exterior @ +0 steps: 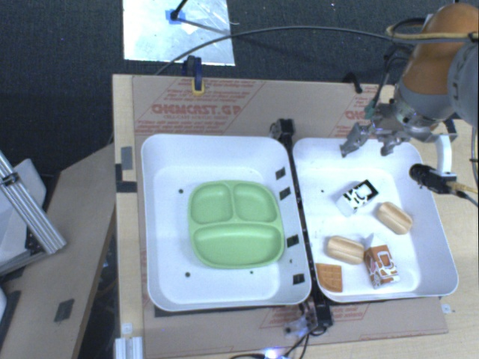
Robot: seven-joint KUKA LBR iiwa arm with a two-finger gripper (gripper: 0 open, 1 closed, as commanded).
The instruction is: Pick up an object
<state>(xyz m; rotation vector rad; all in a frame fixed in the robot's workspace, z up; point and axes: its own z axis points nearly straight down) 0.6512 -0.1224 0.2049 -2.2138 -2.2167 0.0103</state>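
Nearest me in the right bin [434, 223], at about 6 o'clock along its front wall, I see a flat tan cracker [329, 277], and just to its right at 5 o'clock a small orange-and-white carton [381, 266] lying tilted. Touching the carton's upper left is a bread roll [345, 249], lying crosswise. A little farther in, toward 3 o'clock, a second roll [394, 217] lies apart from the first, and at the bin's centre sits a small black-and-white box [358, 196], near that second roll but not touching it. The left bin [161, 200] holds a green divided plate [236, 224] in its middle, with two small compartments at the far side and one long one at the near side. Black clips run along the seam where the two bins meet. Farther back, at 12 o'clock over the right bin's far rim, the gripper [372, 142] hangs with its two fingers spread apart and nothing between them, well clear of every item below. Beyond the bins I see a cardboard sheet [224, 107] with red print, a blue-and-yellow clamp [194, 75] on its far edge, and a shiny foil square [177, 21] at 11 o'clock.
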